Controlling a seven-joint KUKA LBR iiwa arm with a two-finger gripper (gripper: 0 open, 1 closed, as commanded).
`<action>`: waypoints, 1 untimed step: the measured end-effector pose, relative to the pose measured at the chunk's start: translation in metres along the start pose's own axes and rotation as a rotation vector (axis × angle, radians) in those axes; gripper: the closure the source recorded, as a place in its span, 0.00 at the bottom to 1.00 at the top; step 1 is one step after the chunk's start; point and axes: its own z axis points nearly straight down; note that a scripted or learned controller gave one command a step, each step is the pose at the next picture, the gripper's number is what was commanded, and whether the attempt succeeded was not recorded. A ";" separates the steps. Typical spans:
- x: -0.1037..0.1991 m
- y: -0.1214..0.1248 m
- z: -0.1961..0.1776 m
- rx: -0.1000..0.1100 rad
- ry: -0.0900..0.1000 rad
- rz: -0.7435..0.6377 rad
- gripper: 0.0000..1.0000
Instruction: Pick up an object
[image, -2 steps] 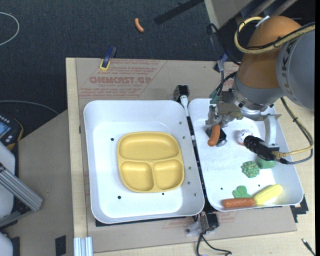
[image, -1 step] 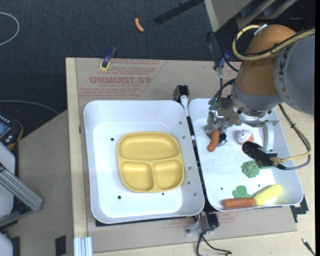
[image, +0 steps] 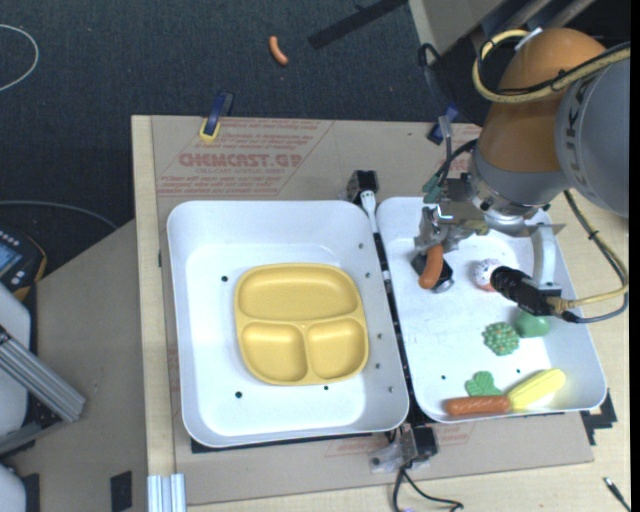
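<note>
My gripper (image: 431, 262) hangs over the upper left part of the right bin (image: 575, 350), under the grey arm with its orange band. A small orange carrot-like piece (image: 431, 268) sits between its dark fingers, with the gripper shut on it just above the bin floor. Loose in the same bin lie a small white and red item (image: 483, 272), a green knobbly piece (image: 501, 338), a smooth green piece (image: 534, 324), another green piece (image: 481, 383), a yellow corn cob (image: 537, 388) and an orange-red sausage (image: 477, 405).
The left bin (image: 200, 260) holds a yellow divided plate (image: 299, 322). A black divider with clamps (image: 385, 290) runs between the bins. Cables trail from the arm across the right bin's far edge. The bins rest on a cardboard sheet (image: 250, 150).
</note>
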 end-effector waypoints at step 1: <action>-0.003 -0.008 0.004 0.007 0.001 0.002 1.00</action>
